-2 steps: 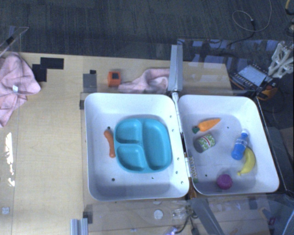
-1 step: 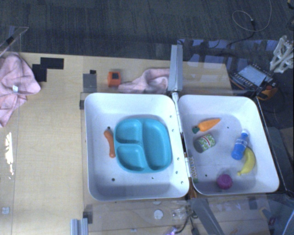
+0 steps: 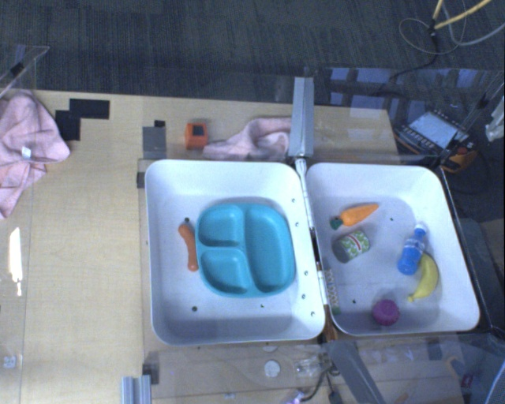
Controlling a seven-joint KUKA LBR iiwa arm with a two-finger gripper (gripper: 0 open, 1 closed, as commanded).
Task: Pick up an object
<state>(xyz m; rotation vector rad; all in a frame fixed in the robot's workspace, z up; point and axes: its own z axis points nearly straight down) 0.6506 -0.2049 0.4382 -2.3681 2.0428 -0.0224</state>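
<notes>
Blue tray (image 3: 241,248) in one bin (image 3: 170,197) | carrot (image 3: 359,214), can (image 3: 352,245), bottle (image 3: 411,252), banana (image 3: 426,280) in other bin (image 3: 442,189) | gripper state: we cannot tell

- The surface (image 3: 79,260) is pale wood, evenly lit, with black tape patches (image 3: 83,113) near its far left corner.
- A pink cloth (image 3: 28,146) hangs at the left edge; another crumpled pink cloth (image 3: 252,140) lies at the far side beside an upright metal post (image 3: 301,118).
- A small orange block (image 3: 196,134) sits near a grey bracket (image 3: 155,140).
- Beyond is dark carpeted floor (image 3: 197,43), with looped cables (image 3: 450,24) at upper right.
</notes>
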